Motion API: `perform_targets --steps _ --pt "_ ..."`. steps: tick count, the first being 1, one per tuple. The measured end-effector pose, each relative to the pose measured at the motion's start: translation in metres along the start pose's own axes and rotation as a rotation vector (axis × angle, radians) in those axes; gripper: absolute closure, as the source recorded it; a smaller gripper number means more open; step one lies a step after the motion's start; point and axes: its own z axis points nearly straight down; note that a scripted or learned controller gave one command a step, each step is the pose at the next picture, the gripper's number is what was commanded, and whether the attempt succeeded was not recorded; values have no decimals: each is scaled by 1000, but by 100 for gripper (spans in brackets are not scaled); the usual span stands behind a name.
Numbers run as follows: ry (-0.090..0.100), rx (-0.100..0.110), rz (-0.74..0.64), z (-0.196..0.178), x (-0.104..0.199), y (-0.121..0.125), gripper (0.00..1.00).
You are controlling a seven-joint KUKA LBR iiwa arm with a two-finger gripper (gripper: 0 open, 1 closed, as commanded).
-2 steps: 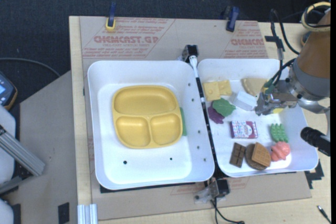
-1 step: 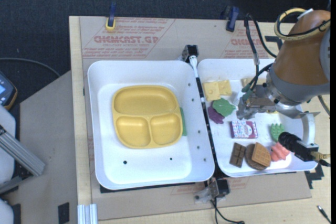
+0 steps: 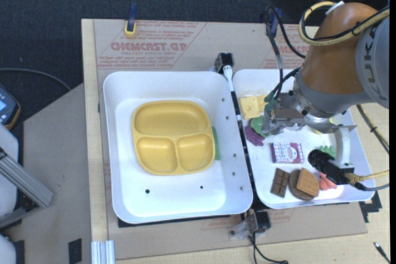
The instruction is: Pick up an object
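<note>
Purple, the small toy (image 3: 253,133) lies at the left end of the right bin (image 3: 359,195) just under my claw (image 3: 271,122), whose opening I cannot tell, so I descend squarely, avoiding the yellow piece (image 3: 250,106) beside it.

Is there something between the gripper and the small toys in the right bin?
Nothing visible. The gripper is low in the right bin, directly over the purple toy and beside the yellow piece. The other toys lie uncovered nearby.
</note>
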Motion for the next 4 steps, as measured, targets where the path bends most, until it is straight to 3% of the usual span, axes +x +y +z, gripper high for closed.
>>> perform_targets --steps 1,2,3,4 --pt "1 6 2 13 5 -5 100" --pt "0 0 3 -3 -1 -10 100" --pt "1 5 3 13 -7 -15 100" --pt "-1 -1 2 -2 -9 -7 100"
